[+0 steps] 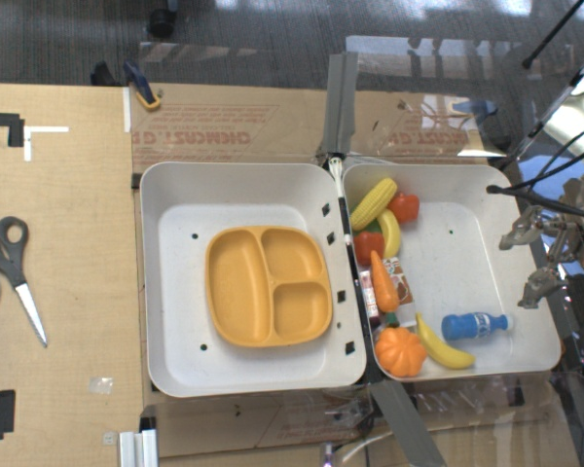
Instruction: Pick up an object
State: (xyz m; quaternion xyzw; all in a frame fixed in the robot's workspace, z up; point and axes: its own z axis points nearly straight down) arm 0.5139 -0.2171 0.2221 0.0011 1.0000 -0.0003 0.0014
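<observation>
The right bin (487, 261) holds all the candidates, crowded along its 9 o'clock wall: a corn cob (374, 202) and a tomato (404, 208) up near 11, a small banana (391, 233), a red pepper (367, 246), a carrot (383, 285) lying on a flat packet (400, 282), a pumpkin (401, 352) at 7, a second banana (444, 344), and a blue bottle (474, 326) lying alone toward 5. These look like light, hard, slick plastic toys. I'd judge the bottle easiest: free on both sides, to be pinched across its middle. The left bin (165, 280) carries a yellow divided plate (269, 286). The gripper (537, 261) hangs at the right bin's 3 o'clock rim; whether it is apart or together I cannot tell.
</observation>
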